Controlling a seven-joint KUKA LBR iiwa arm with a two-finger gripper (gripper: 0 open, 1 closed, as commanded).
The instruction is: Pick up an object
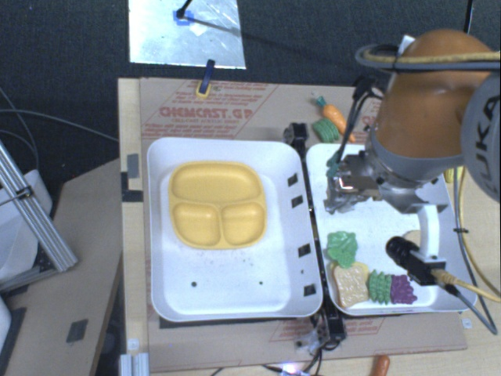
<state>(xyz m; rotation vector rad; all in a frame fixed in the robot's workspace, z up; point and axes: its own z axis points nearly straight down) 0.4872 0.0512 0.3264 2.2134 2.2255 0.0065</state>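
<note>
My pincer looks like dull grey metal; the band above it is smooth, glossy orange. Left of me, a matt yellow plastic tray lies in a smooth white plastic bin. Beyond, brown printed cardboard and a shiny foil-like sheet.

So the left bin had a yellow divided plate sitting in its upper half, three compartments, nothing in them. Both bins sat on a brown cardboard sheet with red print on it. A yellow and blue clip lay at the cardboard's top edge, just below a shiny silver panel with a bit of blue tape on it. Aluminium framing stood off to the far left.
</note>
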